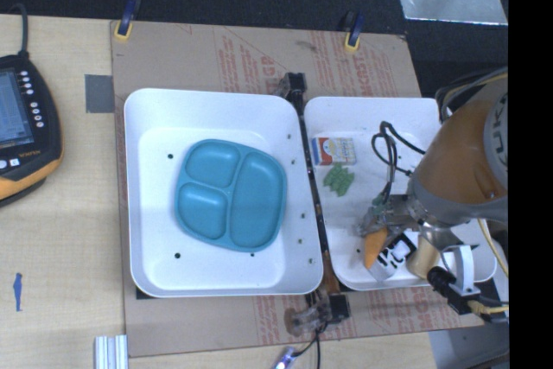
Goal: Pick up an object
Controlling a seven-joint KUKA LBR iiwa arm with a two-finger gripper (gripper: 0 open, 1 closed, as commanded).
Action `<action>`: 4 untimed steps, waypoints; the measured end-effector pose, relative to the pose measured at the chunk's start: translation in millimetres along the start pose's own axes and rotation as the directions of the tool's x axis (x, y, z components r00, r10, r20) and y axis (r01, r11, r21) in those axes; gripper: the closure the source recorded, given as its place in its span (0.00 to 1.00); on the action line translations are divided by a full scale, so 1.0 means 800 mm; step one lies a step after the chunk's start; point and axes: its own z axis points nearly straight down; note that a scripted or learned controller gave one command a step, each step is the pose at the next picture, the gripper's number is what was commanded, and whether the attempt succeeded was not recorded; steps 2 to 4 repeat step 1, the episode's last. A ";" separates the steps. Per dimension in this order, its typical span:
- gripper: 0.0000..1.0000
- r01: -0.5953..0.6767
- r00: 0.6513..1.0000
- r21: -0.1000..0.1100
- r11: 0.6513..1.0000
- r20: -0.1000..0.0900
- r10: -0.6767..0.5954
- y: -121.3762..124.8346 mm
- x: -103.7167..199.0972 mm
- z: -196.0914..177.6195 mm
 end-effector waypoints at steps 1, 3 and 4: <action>1.00 -0.004 1.000 0.002 1.000 -0.001 0.004 0.046 0.086 -0.112; 1.00 -0.004 1.000 0.002 1.000 -0.001 0.004 0.046 0.086 -0.112; 1.00 -0.004 1.000 0.002 1.000 -0.001 0.004 0.046 0.086 -0.112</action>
